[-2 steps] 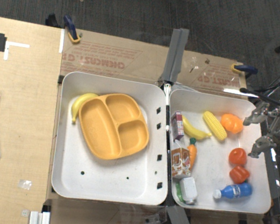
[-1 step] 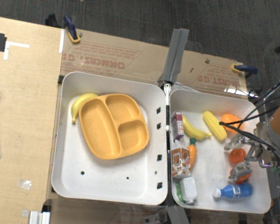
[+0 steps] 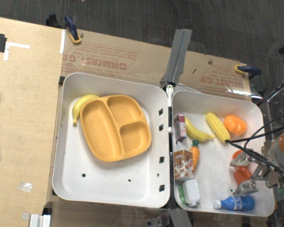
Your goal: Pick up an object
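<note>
The end effector (image 3: 245,177) hangs inside the right bin (image 3: 224,102), fingers spread apart, holding nothing, above the blue bottle (image 3: 234,204).

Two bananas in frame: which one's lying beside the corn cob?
The banana in the right bin, just left of the corn cob. The other banana is in the left bin, curled against the orange divided plate.

Orange divided plate (image 3: 115,127) over a banana (image 3: 80,107) in left bin (image 3: 68,173), gripper (image 3: 247,175) low in right bin (image 3: 223,104) near blue bottle (image 3: 235,204)
</note>
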{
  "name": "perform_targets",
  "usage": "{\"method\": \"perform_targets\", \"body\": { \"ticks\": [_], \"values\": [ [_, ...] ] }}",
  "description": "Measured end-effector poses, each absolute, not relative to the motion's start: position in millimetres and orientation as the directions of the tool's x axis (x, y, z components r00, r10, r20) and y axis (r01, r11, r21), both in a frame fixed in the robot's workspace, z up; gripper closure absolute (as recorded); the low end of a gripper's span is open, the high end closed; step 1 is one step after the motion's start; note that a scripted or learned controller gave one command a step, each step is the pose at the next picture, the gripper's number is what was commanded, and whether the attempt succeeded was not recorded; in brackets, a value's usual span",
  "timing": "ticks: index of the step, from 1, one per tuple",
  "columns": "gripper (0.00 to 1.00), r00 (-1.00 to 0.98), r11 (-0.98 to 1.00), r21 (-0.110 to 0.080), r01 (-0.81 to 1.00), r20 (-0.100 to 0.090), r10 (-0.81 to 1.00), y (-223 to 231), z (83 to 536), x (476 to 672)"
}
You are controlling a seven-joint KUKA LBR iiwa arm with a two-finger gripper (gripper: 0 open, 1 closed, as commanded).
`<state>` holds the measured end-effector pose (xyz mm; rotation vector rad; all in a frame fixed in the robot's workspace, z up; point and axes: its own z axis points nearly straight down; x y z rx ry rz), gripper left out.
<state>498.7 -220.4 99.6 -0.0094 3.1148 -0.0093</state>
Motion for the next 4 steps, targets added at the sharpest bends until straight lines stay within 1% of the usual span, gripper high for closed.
{"method": "perform_targets", "body": {
  "ticks": [1,2,3,4],
  "values": [
    [0.0,-0.997,0.998,-0.008,0.069,-0.039,0.069,-219,101,491.3],
    [0.0,-0.991,0.992,-0.006,0.13,-0.037,0.129,-212,100,489.1],
    [0.0,-0.994,0.995,-0.007,0.099,-0.039,0.099,-194,100,489.3],
    [0.0,-0.988,0.988,0.001,0.153,-0.004,0.153,-152,92,543.0]
  ]
}}
